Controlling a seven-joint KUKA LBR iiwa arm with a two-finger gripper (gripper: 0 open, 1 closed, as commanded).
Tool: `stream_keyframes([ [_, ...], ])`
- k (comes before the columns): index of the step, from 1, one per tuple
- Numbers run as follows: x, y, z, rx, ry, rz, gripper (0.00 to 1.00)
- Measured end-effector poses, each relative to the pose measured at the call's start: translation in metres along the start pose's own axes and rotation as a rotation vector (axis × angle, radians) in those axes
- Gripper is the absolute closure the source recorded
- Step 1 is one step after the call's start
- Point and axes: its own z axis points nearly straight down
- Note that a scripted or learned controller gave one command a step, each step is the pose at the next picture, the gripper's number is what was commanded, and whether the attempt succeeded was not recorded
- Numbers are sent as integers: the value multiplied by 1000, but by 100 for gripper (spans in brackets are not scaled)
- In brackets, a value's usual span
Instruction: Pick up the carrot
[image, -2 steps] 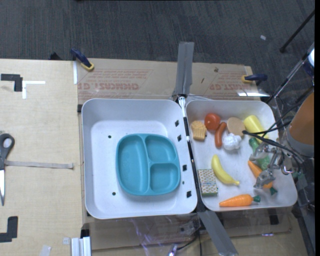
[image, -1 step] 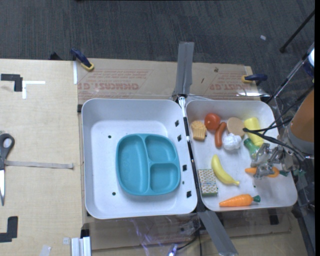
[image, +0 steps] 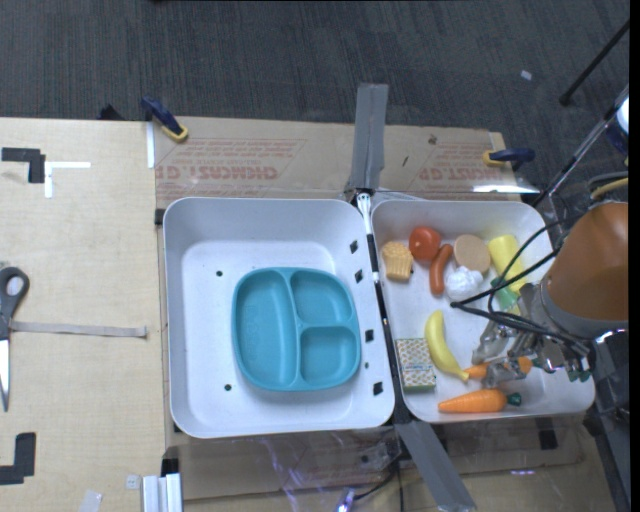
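The carrot (image: 472, 402) lies in the right bin (image: 560, 405), close along its front wall and toward the front right corner, long axis nearly parallel to that wall, tip pointing left and green stub at the right end. The gripper (image: 497, 352) hangs just behind it, toward the bin's middle, so the carrot sits on the front-wall side of the tool, near but apart (whether it is spread or closed cannot be told through the cables and metalwork). A banana (image: 441, 345) curves just left of the gripper, its lower end near the carrot's tip. On the cardboard (image: 250, 160) behind the bins, red print reads upside down; only "CHEMICAL" is a fair guess.
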Motion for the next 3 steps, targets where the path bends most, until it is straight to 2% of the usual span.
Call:
stream_keyframes([
  [1, -7, 0, -6, 6, -25, -2, 0],
  [2, -7, 0, -15, 6, -20, -4, 100],
  [3, -8, 0, -15, 6, -22, -4, 0],
])
